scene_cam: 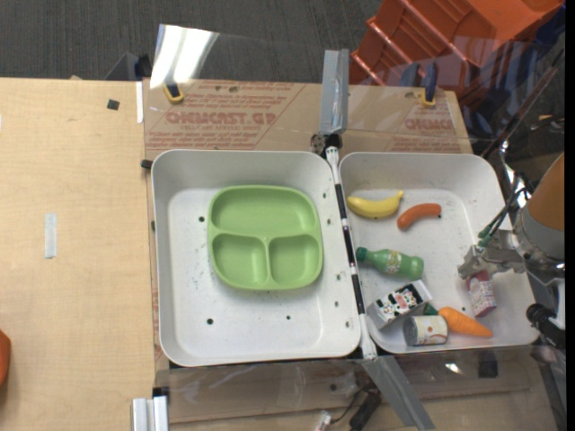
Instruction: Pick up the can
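Can [425,330] lying on its side at right bin's [492,176] front edge, wedged between box [400,302] and carrot [465,322]. Pincer [481,268] hovering over pink bottle [482,295] instead, fingers apart, empty. Could easily snag bottle or carrot, or roll can away.

A green divided plate [266,237] is seen in the left bin [171,241]. In the right bin [490,182], a banana [375,205], green bottle [390,260], carrot [465,322] and can [425,330] are laid, with the gripper [485,260] positioned at its right side.
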`<state>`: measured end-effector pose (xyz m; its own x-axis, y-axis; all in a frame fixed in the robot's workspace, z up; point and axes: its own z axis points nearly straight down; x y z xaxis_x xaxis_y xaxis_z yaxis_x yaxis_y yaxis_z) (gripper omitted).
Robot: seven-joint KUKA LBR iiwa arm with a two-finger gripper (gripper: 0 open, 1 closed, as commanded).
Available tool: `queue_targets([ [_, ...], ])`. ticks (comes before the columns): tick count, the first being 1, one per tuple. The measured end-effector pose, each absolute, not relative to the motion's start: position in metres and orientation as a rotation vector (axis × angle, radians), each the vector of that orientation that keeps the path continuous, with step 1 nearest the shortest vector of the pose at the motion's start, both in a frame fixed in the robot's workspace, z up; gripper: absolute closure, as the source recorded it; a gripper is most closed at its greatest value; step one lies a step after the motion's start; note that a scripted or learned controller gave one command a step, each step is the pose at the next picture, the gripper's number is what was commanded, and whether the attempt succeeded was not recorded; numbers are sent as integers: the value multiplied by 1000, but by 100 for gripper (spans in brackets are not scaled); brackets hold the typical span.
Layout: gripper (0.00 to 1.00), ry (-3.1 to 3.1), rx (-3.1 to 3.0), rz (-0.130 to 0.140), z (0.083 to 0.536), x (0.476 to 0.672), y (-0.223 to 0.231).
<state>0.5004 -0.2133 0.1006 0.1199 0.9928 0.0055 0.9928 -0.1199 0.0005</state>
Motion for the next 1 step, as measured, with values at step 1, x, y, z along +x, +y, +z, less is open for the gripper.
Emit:
queue_targets([
  [1,100,-1911,-2493,4,208,511,-167],
])
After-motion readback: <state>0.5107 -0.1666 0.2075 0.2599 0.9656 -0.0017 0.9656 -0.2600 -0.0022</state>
